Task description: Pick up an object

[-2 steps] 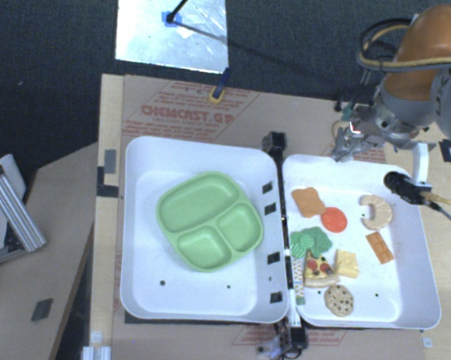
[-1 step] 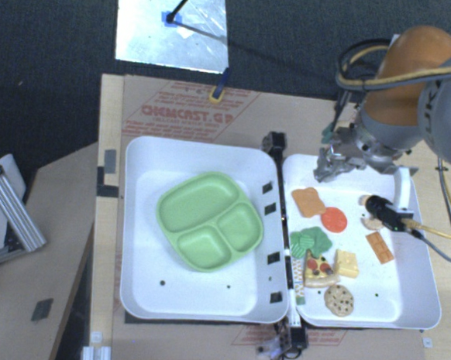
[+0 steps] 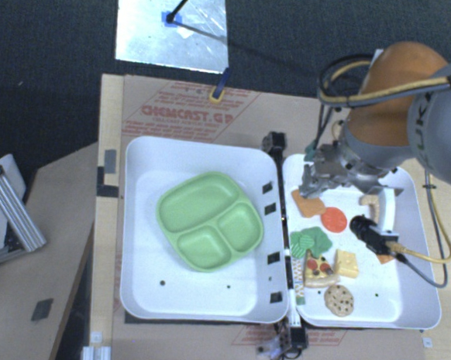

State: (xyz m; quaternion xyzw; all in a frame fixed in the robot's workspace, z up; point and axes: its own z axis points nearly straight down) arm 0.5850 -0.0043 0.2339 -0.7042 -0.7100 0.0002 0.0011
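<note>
- The grey arm (image 3: 437, 114) reached in from the right, and its orange band sat over the far side of the right bin.
- A brown cardboard sheet (image 3: 184, 114) lay flat under both bins.
- The left bin (image 3: 140, 231) was white and shallow, and it touched the right bin (image 3: 403, 298) along the middle.
- A shiny silver sheet (image 3: 172, 23) lay on the dark floor past the cardboard.
- A green plate (image 3: 210, 221) with three parts lay flat in the middle of the left bin.
- The gripper (image 3: 312, 188) hung low over the far left part of the right bin. I could not tell if it was open or closed, and nothing showed in its grip.
- The orange slice (image 3: 309, 206) lay flat in the right bin, just under the gripper's tip.
- A green leafy toy (image 3: 311, 241) lay near the bin's left wall.
- A pizza slice (image 3: 319, 270) lay just beside the leafy toy.
- A red disc (image 3: 333, 219) lay next to the orange slice.
- A cookie (image 3: 339, 300) lay nearest the front.
- A yellow cheese block (image 3: 347, 263) sat between the disc and the cookie.
</note>
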